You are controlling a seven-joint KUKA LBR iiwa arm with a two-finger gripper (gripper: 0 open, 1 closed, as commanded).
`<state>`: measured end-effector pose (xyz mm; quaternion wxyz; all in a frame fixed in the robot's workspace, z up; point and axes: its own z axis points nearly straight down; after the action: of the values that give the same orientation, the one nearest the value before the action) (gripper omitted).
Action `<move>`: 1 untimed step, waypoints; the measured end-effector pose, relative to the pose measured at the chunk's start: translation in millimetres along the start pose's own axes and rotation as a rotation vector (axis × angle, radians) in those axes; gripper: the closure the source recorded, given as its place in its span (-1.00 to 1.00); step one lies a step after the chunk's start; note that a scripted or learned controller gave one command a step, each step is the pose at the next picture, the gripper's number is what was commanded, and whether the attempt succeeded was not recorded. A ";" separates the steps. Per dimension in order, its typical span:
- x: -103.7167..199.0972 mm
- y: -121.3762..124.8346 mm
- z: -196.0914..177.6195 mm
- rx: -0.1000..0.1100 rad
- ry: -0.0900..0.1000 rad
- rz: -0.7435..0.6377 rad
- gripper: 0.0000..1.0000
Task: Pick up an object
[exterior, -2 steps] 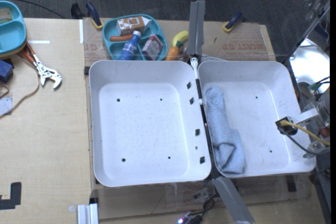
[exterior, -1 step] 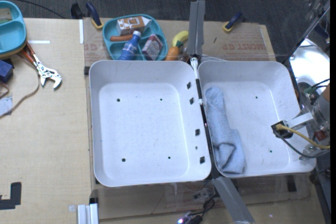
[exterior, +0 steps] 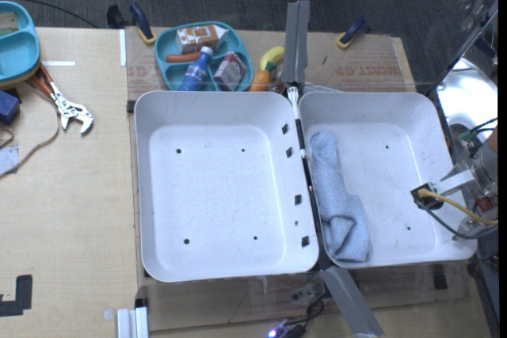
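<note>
A pale blue-grey cloth [exterior: 337, 202] lies crumpled in the right bin [exterior: 396, 119], stretched along that bin's left wall from the middle down to the near corner. The left bin [exterior: 214, 115] stands beside it. My gripper [exterior: 482, 206] is at the right bin's right rim, mostly beyond the view's edge, well to the right of the cloth and apart from it. Nothing can be seen held in it.
Behind the bins a teal divided tray [exterior: 202, 55] holds small packages and a blue bottle, with a yellow and orange toy [exterior: 268, 67] next to it. A wrench [exterior: 71, 113] and a teal dish [exterior: 16, 39] lie on the bench to the left.
</note>
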<state>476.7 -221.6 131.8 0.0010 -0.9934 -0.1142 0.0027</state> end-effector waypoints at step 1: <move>0.2 -0.4 4.7 0.001 0.001 -0.014 -1.00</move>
<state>476.7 -221.1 127.1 0.0016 -0.9926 -0.1211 0.0023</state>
